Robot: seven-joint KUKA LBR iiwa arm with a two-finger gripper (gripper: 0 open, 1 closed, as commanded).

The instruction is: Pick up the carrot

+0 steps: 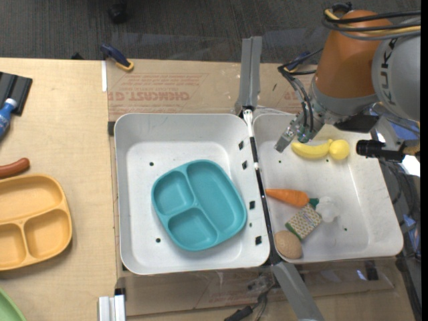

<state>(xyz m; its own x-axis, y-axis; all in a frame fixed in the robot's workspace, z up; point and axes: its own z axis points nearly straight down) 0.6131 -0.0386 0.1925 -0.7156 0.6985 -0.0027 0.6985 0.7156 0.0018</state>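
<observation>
While the teal three-compartment plastic plate (198, 204) sits in the left white bin (134, 136), we see the orange carrot (287, 196) lying untouched in the right bin; our hand (296, 138) hovers beyond it beside a yellow banana (314, 150), fingers apart and holding nothing, so the grasp remains undone.

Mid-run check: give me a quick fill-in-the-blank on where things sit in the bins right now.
1. The carrot lies in the ____ bin.
2. The teal tray has ____ compartments.
3. The gripper hovers beside the ____, not the carrot.

Missing words: right; three; banana
</observation>
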